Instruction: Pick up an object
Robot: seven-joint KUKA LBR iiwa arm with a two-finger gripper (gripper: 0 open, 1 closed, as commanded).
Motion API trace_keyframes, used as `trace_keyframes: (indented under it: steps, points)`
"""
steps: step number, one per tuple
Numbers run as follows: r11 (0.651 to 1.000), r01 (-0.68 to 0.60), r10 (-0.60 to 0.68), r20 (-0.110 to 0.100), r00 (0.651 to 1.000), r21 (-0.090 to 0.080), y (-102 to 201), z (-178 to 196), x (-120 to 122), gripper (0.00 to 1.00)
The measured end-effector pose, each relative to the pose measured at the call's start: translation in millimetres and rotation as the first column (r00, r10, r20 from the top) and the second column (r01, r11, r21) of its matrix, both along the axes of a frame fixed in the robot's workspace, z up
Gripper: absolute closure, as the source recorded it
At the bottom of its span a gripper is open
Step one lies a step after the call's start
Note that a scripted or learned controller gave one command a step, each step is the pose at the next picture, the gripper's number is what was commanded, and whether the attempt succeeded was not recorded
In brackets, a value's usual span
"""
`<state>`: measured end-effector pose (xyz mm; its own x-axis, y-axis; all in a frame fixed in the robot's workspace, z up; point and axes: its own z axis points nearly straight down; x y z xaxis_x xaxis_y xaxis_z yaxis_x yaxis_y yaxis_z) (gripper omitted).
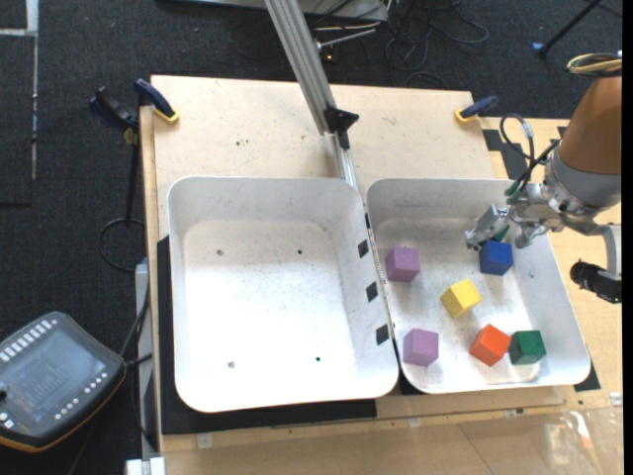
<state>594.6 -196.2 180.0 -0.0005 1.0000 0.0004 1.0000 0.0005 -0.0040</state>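
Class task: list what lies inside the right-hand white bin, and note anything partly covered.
The right bin holds six cubes: two purple cubes and, yellow, orange, green and blue. The gripper sits over the blue cube's upper edge, hiding that part.

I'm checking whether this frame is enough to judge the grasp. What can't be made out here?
- Gripper, camera view: too small and cluttered by cables to tell whether it is open or shut.
- Blue cube: sits just below the gripper; contact cannot be judged.
- Arm: cut off by the right edge.
- Green cube: whether it touches the orange cube is unclear.
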Motion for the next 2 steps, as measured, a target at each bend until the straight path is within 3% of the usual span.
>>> trace_keyframes:
  steps: [1, 2]
  points:
    - [1.0, 0.0, 0.0, 0.0, 1.0, 0.0, 4, -43, -1, 0.0]
    - [1.0, 0.0, 0.0, 0.023, 1.0, -0.007, 2, -57, 5, 0.0]
